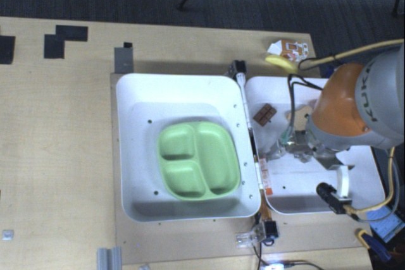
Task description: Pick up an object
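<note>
Arm (354, 104) is down in the right bin (373, 183), claw (292, 145) low over the floor; can't tell its state. Nearest pick candidate, the brown block (264, 114), lies just beside it. Green tray (198, 160) sits in the left bin (136, 136).

Left bin (136, 136): a green divided plate (198, 160) takes up its centre, leaving open floor along the walls. Right bin (297, 204): the arm (354, 104) covers its middle; a brown block (264, 114) lies near the dividing rim, with bare floor at the near edge.
</note>
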You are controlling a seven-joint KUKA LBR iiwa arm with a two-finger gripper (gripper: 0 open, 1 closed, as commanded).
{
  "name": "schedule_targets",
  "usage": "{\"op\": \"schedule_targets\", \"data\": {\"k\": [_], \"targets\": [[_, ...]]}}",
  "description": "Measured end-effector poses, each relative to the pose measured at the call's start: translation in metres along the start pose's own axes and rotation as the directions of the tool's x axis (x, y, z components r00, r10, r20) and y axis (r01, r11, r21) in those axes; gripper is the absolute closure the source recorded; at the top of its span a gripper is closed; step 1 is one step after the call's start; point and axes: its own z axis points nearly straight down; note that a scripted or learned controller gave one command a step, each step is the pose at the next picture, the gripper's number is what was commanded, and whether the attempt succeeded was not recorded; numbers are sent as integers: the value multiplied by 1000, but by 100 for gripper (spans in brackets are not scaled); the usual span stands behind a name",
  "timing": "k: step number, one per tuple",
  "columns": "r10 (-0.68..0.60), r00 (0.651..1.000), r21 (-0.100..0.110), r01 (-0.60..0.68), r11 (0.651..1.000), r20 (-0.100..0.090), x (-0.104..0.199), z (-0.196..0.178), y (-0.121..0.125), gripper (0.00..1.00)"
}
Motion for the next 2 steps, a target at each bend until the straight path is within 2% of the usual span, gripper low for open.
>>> {"op": "schedule_targets", "data": {"k": [1,2], "targets": [[-2,1000,-6,2,1000,0,0,-12,2,100],[0,1000,-1,0,1000,5,-119,0,60,100]]}}
